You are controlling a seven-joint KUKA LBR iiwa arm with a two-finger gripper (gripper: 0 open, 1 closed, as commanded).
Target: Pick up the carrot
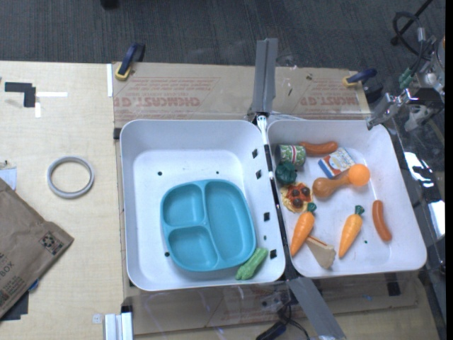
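Note:
Two orange carrots with green tops lie in the right bin [403, 257]. One carrot [303, 231] sits by the bin's left wall, tilted with its top toward the upper right. The other carrot [350, 234] lies a little to its right, near the front middle, leaning the same way. A tan wedge [322, 252] touches the tip of the left carrot. Both carrots are uncovered from above.
The right bin also holds a green can [291, 154], two sausages [320, 147] [381, 220], an orange ball [359, 175], a brown squash [331, 185] and a pizza slice [296, 195]. The left bin [141, 190] holds a teal divided plate [207, 224] and a green pod [251, 263].

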